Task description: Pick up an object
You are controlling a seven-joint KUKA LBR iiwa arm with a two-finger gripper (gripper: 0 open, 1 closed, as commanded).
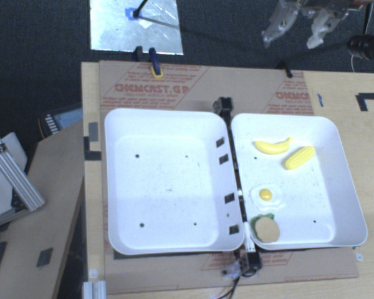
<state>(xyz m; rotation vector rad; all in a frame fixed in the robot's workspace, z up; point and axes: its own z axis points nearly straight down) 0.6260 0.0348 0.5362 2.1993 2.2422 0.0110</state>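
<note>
1. Gripper (302, 27) hangs at top right, over the dark floor beyond the tabletop (62, 185); fingers spread, nothing between them.
2. Right bin (343, 167) holds a banana (272, 146), a corn cob (298, 157) just beside it, a fried egg (266, 195) near the left wall, and a round biscuit (267, 230) on a green piece at the front.
3. Left bin (112, 167) sits beside it.
4. Brown board (193, 80) under the bins reads "CHEMCAST GP" in red, printed upside down.
5. Blue-handled clamp (154, 61) grips the board's far edge.

You have free room in the right bin's (346, 167) near right corner; banana (272, 146), corn (298, 157), egg (265, 195) and burger (265, 228) crowd its left side.
</note>
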